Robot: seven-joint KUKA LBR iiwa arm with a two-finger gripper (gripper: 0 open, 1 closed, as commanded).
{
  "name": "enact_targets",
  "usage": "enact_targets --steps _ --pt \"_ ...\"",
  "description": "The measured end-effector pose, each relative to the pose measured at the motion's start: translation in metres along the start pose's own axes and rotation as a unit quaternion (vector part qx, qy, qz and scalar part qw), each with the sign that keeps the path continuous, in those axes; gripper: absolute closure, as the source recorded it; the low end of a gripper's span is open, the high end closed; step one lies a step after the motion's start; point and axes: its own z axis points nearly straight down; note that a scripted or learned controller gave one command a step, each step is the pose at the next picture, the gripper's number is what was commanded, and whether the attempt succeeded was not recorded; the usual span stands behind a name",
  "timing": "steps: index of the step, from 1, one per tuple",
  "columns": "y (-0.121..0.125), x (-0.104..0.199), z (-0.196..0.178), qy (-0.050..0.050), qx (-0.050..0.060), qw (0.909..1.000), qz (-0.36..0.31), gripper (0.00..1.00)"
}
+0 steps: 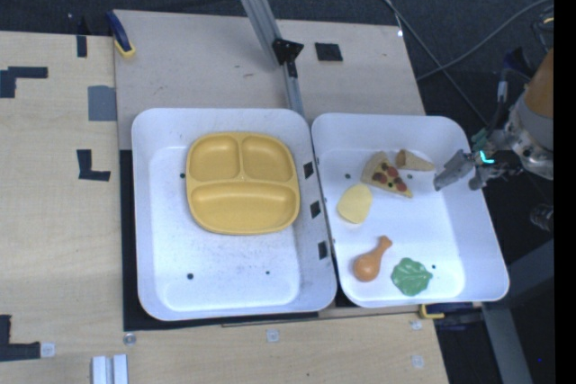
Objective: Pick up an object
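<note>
The arm's gripper (461, 171) hangs at the right rim of the right bin (468, 229), above its upper right part, with nothing between its fingers. How far those fingers stand apart I cannot tell; they read as 1 dark grey wedge pointing left, towards the food toys.

My reading is that the pick is in its approach step: no object is held, and all 5 toys lie on the bin floor. The nearest candidates are the pizza slice (389, 174) and the tan wedge (414, 160) touching its upper right side, both just left of the gripper. A grasp there probably calls for a short move left and a descent, with the fingers straddling 1 piece only, since the 2 lie against each other.

The pizza slice is flat, triangular, orange-brown with dark spots. Lower down lie a pale yellow rounded piece (355, 204), an orange chicken drumstick (372, 259) and a green leafy piece (410, 276), each apart from the rest. The left bin (162, 283) holds a yellow divided plate (242, 183) with 3 compartments.
</note>
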Motion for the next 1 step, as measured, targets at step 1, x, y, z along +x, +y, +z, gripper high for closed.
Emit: enact_targets --steps 1 --pt "0.001 -0.0001 -0.0016 -0.001 -0.002 1.0 0.0 0.0"
